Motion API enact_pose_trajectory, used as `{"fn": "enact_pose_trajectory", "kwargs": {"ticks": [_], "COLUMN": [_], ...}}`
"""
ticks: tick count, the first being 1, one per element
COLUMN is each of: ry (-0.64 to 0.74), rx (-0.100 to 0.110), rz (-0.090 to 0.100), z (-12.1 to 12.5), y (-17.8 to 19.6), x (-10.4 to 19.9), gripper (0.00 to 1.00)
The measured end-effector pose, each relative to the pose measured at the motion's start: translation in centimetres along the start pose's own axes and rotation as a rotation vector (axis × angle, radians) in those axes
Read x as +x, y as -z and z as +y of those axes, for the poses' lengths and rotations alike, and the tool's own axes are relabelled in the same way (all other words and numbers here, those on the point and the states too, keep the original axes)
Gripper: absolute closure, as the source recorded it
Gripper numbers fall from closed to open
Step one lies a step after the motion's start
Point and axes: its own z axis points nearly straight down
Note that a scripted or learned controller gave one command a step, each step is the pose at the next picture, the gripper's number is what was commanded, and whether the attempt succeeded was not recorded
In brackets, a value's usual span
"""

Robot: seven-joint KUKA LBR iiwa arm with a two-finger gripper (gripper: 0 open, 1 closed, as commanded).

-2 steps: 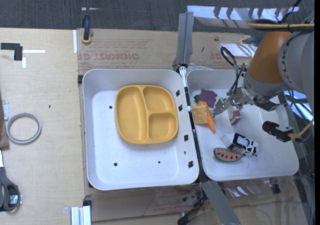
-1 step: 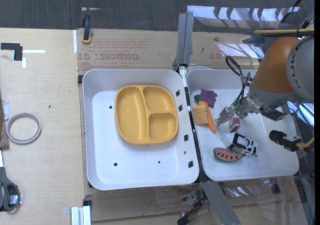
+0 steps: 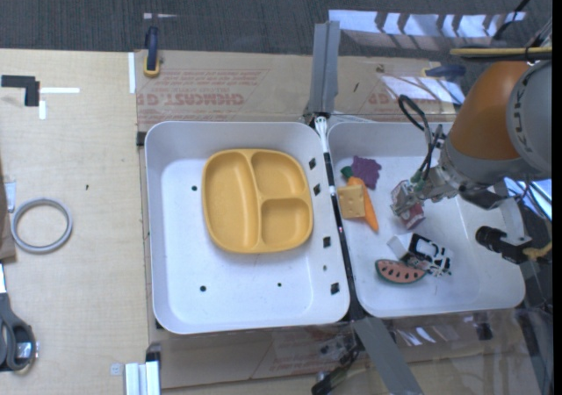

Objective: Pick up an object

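Counter edge, far left: a grey ring of tape (image 3: 39,225) lay flat on the pale wooden counter (image 3: 79,147); below it a pair of scissors (image 3: 15,342) was cut off by the frame edge.
Left bin: the shallow white plastic left bin (image 3: 176,297) held a yellow three-compartment plastic plate (image 3: 258,200), lying flat toward the bin's upper middle.
Divider: dark clips along the shared wall between the bins were too small to make out.
Right bin, left part: in the shallow white right bin (image 3: 474,292), a purple toy piece (image 3: 366,170) sat near the top, with a yellow block of toy cheese (image 3: 352,203) touching an orange toy carrot (image 3: 370,211) just below it.
Right bin, lower middle: a toy watermelon slice (image 3: 401,271) lay beside a small black-and-white object (image 3: 429,254) whose form was unclear.
End effector: the end effector (image 3: 409,204) hung over the right bin, right of the carrot; its tip was blurred and cluttered, so I could not tell whether it was spread or pressed together.
Arm: the grey arm with its orange band (image 3: 493,112) hid the bin's upper right corner and was cut off at the right.
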Motion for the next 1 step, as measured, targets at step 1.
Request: {"fn": "enact_pose_trajectory", "kwargs": {"ticks": [1], "ry": [-0.060], "rx": [0.000], "rz": [0.000], "z": [3.83], "y": [9.08], "x": [7.82], "gripper": [1.00]}}
